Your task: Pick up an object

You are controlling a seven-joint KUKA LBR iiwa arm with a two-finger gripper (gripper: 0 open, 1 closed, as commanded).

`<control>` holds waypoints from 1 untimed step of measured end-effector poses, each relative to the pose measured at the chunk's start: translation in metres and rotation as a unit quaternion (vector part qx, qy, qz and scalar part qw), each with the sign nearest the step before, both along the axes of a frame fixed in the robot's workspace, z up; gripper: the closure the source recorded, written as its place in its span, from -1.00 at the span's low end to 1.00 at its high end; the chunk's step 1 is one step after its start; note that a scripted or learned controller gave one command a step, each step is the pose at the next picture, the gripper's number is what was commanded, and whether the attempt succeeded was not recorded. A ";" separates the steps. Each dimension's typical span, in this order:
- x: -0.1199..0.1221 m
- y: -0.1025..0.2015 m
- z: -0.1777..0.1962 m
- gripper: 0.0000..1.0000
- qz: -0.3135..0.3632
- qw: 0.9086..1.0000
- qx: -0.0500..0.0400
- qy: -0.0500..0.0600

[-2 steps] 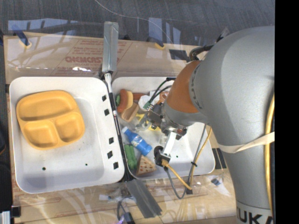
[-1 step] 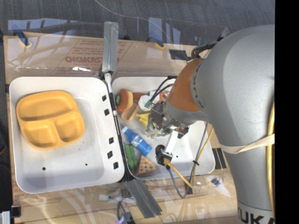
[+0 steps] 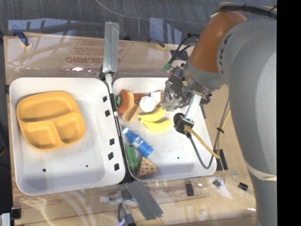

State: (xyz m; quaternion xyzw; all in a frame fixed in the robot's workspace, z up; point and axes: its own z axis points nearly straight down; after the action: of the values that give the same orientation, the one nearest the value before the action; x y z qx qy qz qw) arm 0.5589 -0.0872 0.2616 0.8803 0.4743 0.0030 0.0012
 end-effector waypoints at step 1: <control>-0.071 -0.037 -0.036 1.00 0.024 1.000 0.000 0.007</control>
State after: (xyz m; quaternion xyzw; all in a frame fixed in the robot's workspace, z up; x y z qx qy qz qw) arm 0.4881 -0.1245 0.2253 0.8688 0.4951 -0.0032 -0.0022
